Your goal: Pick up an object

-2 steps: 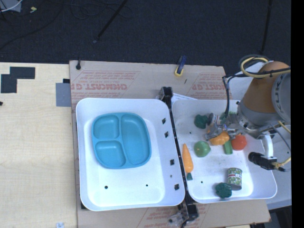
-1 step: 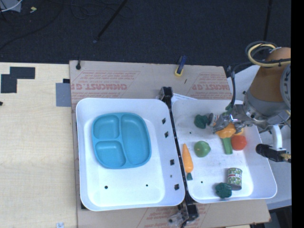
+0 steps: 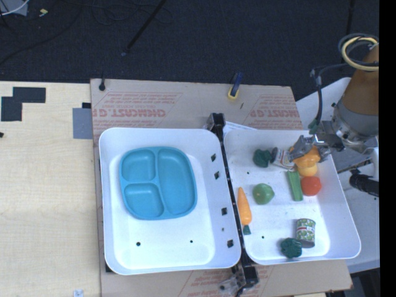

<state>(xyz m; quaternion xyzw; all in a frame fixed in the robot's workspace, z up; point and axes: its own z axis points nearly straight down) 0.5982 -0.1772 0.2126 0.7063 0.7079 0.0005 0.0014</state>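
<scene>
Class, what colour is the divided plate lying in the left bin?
Light blue plate, best seen in the camera view.

A pale wooden bench top [image 3: 43,190] carries a brown cardboard sheet printed with red lettering [image 3: 154,104]. Two shallow white plastic bins sit side by side on the cardboard, touching along their inner edges: the left bin [image 3: 114,240] and the right bin [image 3: 343,228]. A small blue and yellow clamp [image 3: 234,86] grips the cardboard's far edge.

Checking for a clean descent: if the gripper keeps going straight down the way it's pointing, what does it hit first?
Most likely the yellow toy right beneath the gripper, near the right bin's back edge. Depth is hard to judge from above.
</scene>
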